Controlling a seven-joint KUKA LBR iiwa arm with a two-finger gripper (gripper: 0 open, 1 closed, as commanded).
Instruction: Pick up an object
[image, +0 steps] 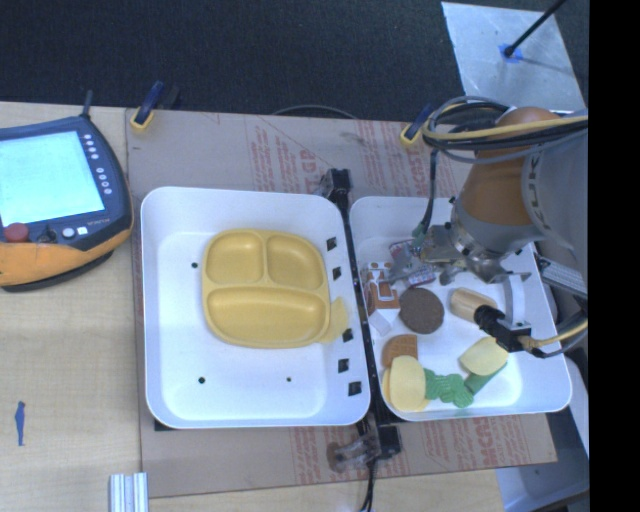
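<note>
My gripper (418, 260) hangs low over the upper middle of the right bin (535, 400), under the grey wrist with its orange band (492, 195). Just below it lies a dark brown round disc (422, 310), with a small brown-and-white piece (381, 292) to the disc's left. A beige cylinder (467, 302) lies to the disc's right. Toward the bin's front sit a brown slice (399, 348), a pale yellow piece (406, 384), a green toy (447, 388) and a yellow wedge (483, 356). I see nothing between the gripper and the bin floor that is clearly lifted.
The left bin (170, 380) holds a yellow divided plate (267, 288). A teach pendant (55, 195) lies on the bench at far left. Black cables (520, 338) loop from the arm over the right bin's right side. Clamps sit between the bins.
</note>
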